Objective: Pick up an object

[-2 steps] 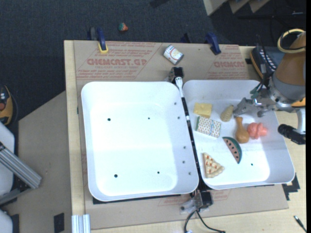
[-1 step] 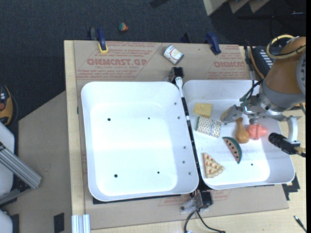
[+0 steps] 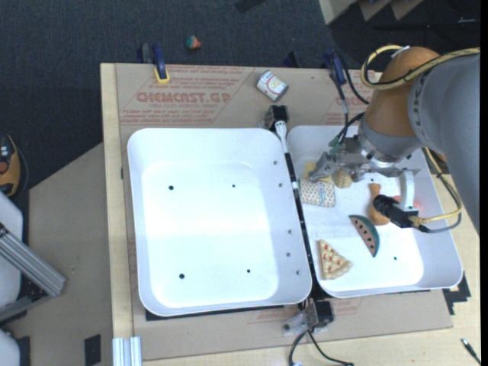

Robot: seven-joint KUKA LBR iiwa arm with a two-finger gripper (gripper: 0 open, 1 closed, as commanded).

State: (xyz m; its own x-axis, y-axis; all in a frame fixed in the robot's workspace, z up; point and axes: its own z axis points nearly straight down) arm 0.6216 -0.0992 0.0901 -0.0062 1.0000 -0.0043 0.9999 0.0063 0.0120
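Seeing claw (image 3: 329,166) sitting low in right bin (image 3: 435,261), at far-left corner over patterned packet (image 3: 318,194). Can't tell claw state, too blurred. Nothing visibly lifting yet. Watermelon slice (image 3: 366,233), pizza slice (image 3: 332,258) lying untouched nearby. Judging pick not done: grasp and lift remaining.

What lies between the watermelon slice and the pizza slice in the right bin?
Bare white bin floor between the watermelon slice and pizza slice, per the camera view.
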